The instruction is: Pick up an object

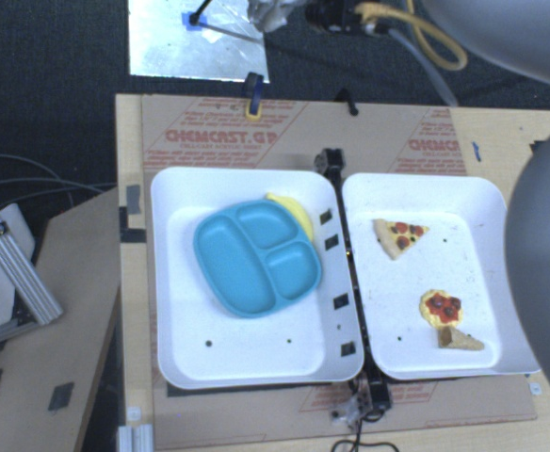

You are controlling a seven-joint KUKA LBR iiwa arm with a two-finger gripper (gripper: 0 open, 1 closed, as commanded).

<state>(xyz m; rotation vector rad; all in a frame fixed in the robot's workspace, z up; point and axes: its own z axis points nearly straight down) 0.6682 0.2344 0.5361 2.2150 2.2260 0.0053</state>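
A blue divided plate (256, 257) lies in the left bin (186, 356), partly covering a yellow item (296, 213) at its far right edge. In the right bin (482, 201) a pizza slice (399, 235) lies toward the back. A second pizza slice (444, 314) lies nearer the front. My gripper (275, 3) hangs high at the top of the view, beyond the bench's back edge and well away from both bins. It looks blurred.
The grey arm (543, 271) overhangs the right bin's right side. Yellow and grey hoses (426, 36) trail behind the gripper. A shiny sheet (195, 26) lies on the floor at the back. Cardboard (379, 130) underlies both bins.
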